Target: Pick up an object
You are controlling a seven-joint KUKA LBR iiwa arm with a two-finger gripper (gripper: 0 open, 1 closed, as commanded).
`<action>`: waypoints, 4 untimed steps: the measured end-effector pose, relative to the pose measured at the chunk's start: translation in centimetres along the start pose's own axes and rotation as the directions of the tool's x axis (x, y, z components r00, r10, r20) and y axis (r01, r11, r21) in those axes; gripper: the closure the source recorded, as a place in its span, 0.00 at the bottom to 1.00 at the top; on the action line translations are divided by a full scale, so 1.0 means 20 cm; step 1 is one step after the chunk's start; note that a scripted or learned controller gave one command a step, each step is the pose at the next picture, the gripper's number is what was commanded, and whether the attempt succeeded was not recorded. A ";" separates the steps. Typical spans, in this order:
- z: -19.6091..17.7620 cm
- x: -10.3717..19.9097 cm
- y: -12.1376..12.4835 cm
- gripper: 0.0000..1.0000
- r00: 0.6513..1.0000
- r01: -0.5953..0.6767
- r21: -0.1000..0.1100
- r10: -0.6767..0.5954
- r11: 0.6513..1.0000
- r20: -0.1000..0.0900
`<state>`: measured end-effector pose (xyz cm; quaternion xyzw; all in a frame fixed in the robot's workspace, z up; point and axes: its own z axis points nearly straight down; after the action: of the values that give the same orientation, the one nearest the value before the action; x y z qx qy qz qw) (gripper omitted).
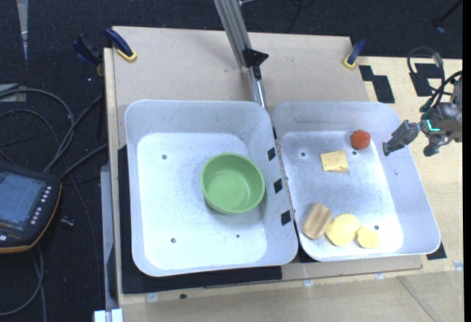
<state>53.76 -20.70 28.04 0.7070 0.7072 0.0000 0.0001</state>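
The right bin [412, 195] holds a small red ball [360, 139], a yellow cheese-like block [335, 162], a tan bread-shaped piece [317, 220], a round yellow piece [343, 229] and a smaller yellow piece [367, 237]. A green bowl [233, 182] stands upright in the left bin [154, 166]. My gripper [416, 142] hovers at the right bin's far right rim, to the right of the red ball. It is open, its two dark fingers spread apart with nothing between them.
A grey metal pole [232, 15] slants down from the top to the bench just behind the gap between the bins. Yellow-blue clamps [121, 45] [355, 54] sit at the bench's back corners. A handheld pendant [22, 206] lies off the bench at left.
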 end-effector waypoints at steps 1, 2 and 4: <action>0.00 0.00 0.00 0.00 1.000 0.000 0.000 0.000 1.000 0.000; 0.31 0.02 0.01 0.00 1.000 0.000 0.005 0.000 1.000 -0.001; 0.85 0.07 0.01 0.00 1.000 0.000 0.004 0.000 1.000 -0.001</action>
<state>53.93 -19.25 11.03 0.7069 0.7073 -0.0009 -0.0018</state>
